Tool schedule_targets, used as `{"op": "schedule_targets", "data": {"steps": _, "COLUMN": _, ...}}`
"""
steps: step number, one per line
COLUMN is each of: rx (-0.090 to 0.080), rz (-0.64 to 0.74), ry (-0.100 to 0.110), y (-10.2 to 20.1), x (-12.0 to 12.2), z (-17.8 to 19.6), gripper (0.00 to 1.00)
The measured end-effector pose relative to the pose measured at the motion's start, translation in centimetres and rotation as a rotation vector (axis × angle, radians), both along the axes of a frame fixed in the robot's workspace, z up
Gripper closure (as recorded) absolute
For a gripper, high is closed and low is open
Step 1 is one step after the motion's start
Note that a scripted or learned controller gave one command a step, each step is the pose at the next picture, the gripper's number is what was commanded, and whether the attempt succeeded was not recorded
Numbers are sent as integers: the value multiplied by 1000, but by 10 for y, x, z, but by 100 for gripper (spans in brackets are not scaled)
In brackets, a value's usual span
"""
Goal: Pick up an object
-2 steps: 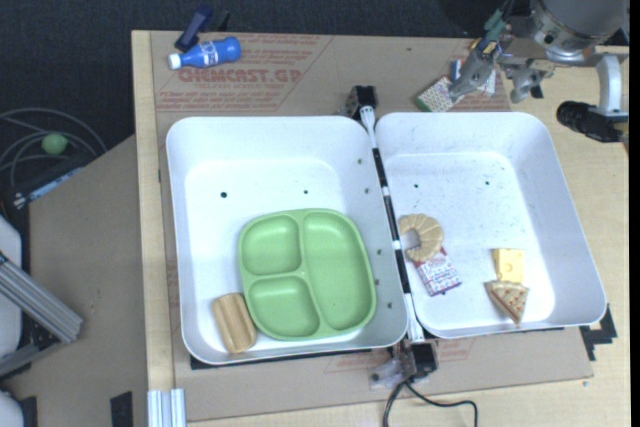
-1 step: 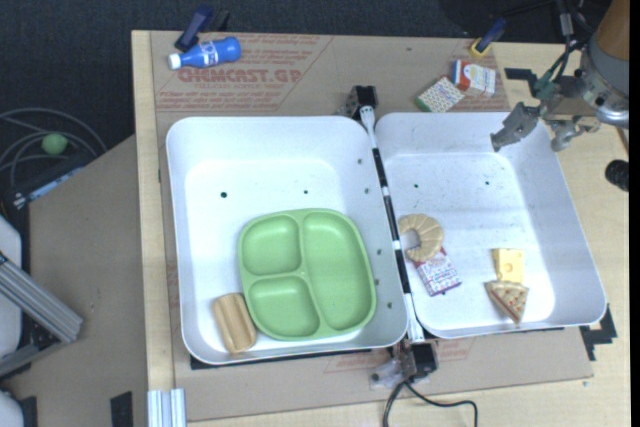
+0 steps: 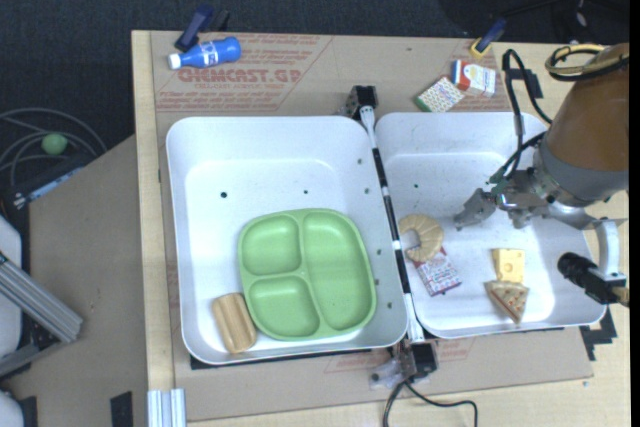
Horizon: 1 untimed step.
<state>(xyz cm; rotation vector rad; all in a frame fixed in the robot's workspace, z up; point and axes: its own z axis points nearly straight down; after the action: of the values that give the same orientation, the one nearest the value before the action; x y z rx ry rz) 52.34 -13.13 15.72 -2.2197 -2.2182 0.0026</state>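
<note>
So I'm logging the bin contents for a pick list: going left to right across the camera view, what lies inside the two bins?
Tan bread-like block → green divided plate → croissant → small red-and-white packet → yellow cheese piece, with a brown wedge just below it.

Even overhead light, bright white bins [image 3: 300, 150] slightly washed out, soft faint shadows, mild overall blur, dark surrounding floor
</note>
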Motion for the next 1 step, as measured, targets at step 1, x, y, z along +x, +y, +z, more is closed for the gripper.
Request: {"op": "schedule_targets", "data": {"steps": 1, "rx": 0, "rz": 1, "ry": -3, "y": 36, "x": -2, "z": -57, "gripper": 0}}
